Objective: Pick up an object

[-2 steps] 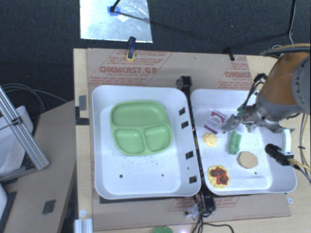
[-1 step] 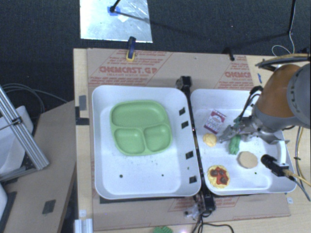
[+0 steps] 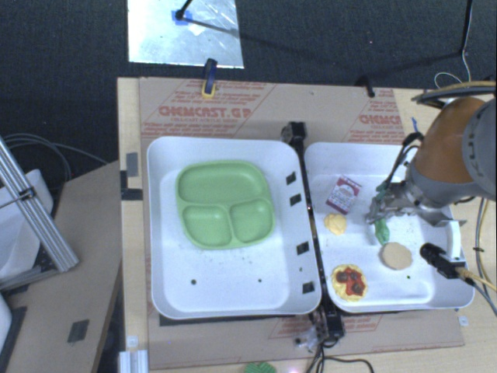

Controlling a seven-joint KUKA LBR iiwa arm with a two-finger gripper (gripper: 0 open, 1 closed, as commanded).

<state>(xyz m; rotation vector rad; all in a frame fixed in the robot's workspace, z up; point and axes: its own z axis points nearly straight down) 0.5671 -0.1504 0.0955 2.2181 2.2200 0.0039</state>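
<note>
Claw (image 3: 380, 217) touching green item (image 3: 382, 231), right bin (image 3: 419, 294)

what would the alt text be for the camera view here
A grey arm with an orange band reaches from the right into the right bin, its gripper at a small green object. Nearby lie a red packet, a yellow piece, a tan disc and a red-topped item; the left bin holds a green tray.

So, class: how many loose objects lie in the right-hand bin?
5: red packet, yellow piece, green item at the gripper, tan disc, pizza-like piece. The arm may hide more.
</note>
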